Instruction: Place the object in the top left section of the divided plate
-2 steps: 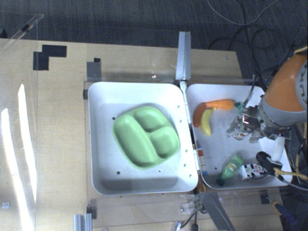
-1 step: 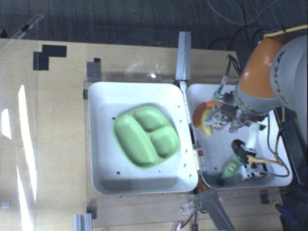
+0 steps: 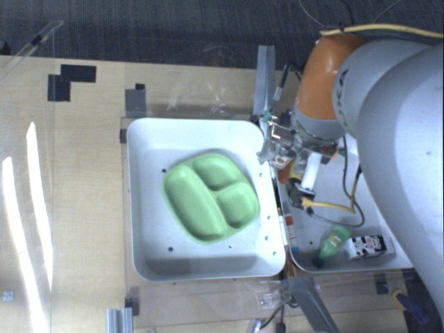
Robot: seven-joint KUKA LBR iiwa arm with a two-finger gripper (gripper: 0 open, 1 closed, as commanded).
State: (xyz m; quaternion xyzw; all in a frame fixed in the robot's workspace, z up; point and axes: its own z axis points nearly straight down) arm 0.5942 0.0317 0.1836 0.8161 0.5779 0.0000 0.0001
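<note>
1. From my remote seat I see a pale wood tabletop (image 3: 69,207) with dark carpet (image 3: 139,12) beyond it and black tape marks (image 3: 69,80) near the far left corner.
2. Two white bins sit side by side; the left bin (image 3: 149,255) holds a green plate (image 3: 210,196) with three sections, lying at a slant.
3. All three plate sections look bare to me.
4. The right bin (image 3: 378,259) is mostly covered by the arm (image 3: 388,116), whose orange band (image 3: 322,75) sits above the wrist.
5. At the near end of the right bin lies a green bottle (image 3: 331,243), tilted, and just right of it a small white box (image 3: 364,245) with dark print.
6. I cannot read the print on the box; it is too small and blurred. No other writing is legible.
7. The gripper (image 3: 286,159) hangs over the seam between the two bins, near the plate's right edge.
8. Cables and metal parts crowd it, so I cannot tell how far it is open or whether it holds anything.
</note>
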